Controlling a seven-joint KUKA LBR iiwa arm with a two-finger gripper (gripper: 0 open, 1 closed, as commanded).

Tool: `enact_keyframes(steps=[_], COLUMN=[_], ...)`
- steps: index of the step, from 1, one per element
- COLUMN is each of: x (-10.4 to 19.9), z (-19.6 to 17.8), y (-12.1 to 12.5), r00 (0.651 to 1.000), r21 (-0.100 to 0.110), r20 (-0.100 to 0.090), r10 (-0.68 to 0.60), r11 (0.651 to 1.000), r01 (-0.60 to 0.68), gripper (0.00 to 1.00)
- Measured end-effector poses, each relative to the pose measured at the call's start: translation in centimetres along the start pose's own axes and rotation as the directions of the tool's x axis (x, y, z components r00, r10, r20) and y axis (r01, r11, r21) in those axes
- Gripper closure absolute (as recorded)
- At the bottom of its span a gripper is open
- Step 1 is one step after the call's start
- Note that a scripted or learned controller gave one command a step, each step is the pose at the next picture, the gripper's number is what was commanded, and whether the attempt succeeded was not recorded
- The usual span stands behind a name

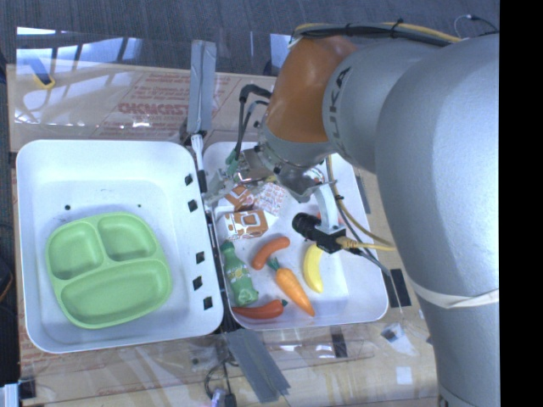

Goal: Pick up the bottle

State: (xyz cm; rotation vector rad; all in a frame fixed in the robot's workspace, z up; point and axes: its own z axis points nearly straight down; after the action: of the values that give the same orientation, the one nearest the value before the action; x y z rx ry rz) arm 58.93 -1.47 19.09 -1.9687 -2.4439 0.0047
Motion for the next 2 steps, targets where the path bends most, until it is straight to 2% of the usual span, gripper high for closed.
enact_keyframes(steps=[1, 2], x=[-1.0, -7.1], z=[0.0, 8.3], y=[-9.7, -12.3], r00=[0.971, 0.823], r21=[0.000, -0.012], r20=[-0.001, 0.018], r10=[-0.240, -0.568], r11=[0.971, 0.823], r01=[0.240, 0.568], gripper=[0.00, 0.00])
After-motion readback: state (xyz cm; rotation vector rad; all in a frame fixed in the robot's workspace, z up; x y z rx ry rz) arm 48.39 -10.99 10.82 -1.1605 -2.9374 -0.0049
